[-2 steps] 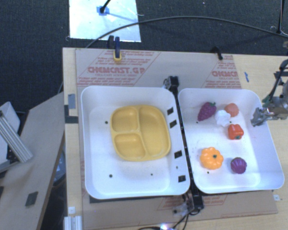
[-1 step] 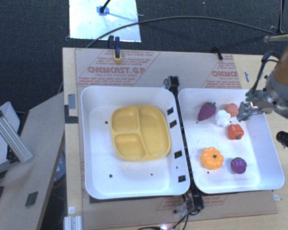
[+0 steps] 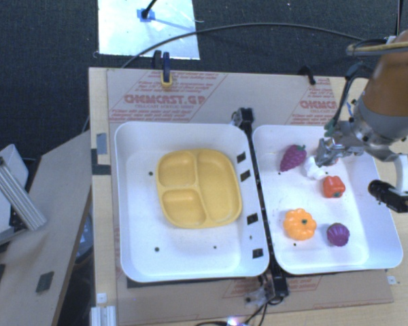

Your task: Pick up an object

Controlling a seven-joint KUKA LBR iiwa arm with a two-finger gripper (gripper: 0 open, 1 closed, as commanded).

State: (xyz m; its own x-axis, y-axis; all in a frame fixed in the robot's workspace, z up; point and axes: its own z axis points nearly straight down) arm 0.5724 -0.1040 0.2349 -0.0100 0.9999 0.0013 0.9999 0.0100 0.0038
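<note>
Over the right bin (image 3: 387,246) the end effector (image 3: 326,153) hangs low among the toy food; its fingers are blurred against the white floor, so I cannot tell whether they stand apart or together, and nothing can be seen held between them. A small white object (image 3: 315,172) lies just below its tip, perhaps touching. The purple grape bunch (image 3: 292,157) sits close on its far side from the arm, the red pepper (image 3: 333,186) just beneath and slightly toward the arm, and the orange pumpkin (image 3: 300,224) and a purple round vegetable (image 3: 338,234) lie farther off toward the near rim. The yellow divided plate (image 3: 196,187) rests in the left bin (image 3: 132,182), well away.

The risk, as I judge it, is crowding: grapes, white piece and pepper lie so near the tip that a closing stroke could nudge one aside or catch two at once. Rounded, smooth toys may also squirt out from a pinch that lands off centre. The white piece, pale on a white floor, seems easy to miss.

On the desk (image 3: 190,90), the board beneath the bins carries red lettering reading "CHEMCAST", with further letters like "GP" after it; the same print repeats, partly hidden, nearer the arm.
</note>
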